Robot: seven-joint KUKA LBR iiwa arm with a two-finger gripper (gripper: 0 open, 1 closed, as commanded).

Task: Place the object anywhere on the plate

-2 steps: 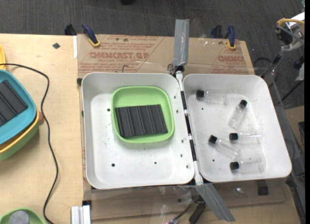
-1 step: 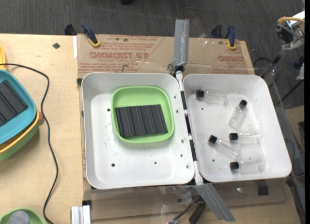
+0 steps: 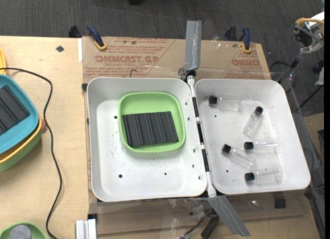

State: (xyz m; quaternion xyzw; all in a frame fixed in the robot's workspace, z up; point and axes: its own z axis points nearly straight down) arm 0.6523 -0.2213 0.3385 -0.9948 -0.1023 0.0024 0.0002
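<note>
A green square plate (image 3: 178,110) lies in the left white bin (image 3: 105,165), toward its back. A dark ribbed mat (image 3: 151,128) covers the plate's floor. In the right white bin (image 3: 289,129) lie several clear plastic vials with black caps. One vial (image 3: 228,104) is at the back left, another vial (image 3: 253,121) stands slanted near the middle, and a third vial (image 3: 264,176) rests by the front edge. All of them lie loose on the bin floor, apart from the plate.
A stack of teal and yellow plates (image 3: 18,129) sits at the bench's left edge, with a black cable (image 3: 50,145) running past it. Cardboard (image 3: 134,57) with blue-handled clamps (image 3: 96,36) lies behind the bins. Cables and hardware (image 3: 309,31) hang at the far right.
</note>
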